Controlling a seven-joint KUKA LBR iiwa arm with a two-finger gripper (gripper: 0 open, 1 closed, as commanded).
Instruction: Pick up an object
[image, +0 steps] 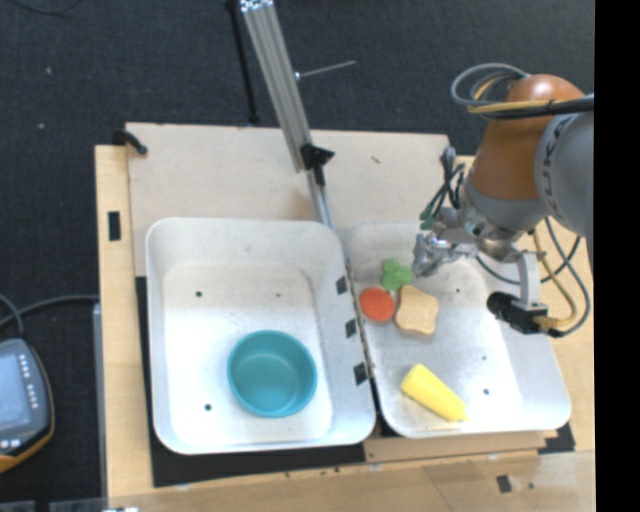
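Four small things lie in the right bin (530, 390): a green piece (396, 273) near its top, a red-orange round (377, 304) just below, touching a tan slice (417, 311), and a yellow wedge (433, 392) apart, lower down.

A pale wooden counter (220, 170) stands on dark speckled carpet floor (100, 60). A slanted aluminium rail (280, 85) rises from the counter's far side, up and left of the tool (432, 250). Far left of the tool, off the counter's edge, a grey handheld pendant (20, 400) with an orange rim lies on the floor, a cable running from it.
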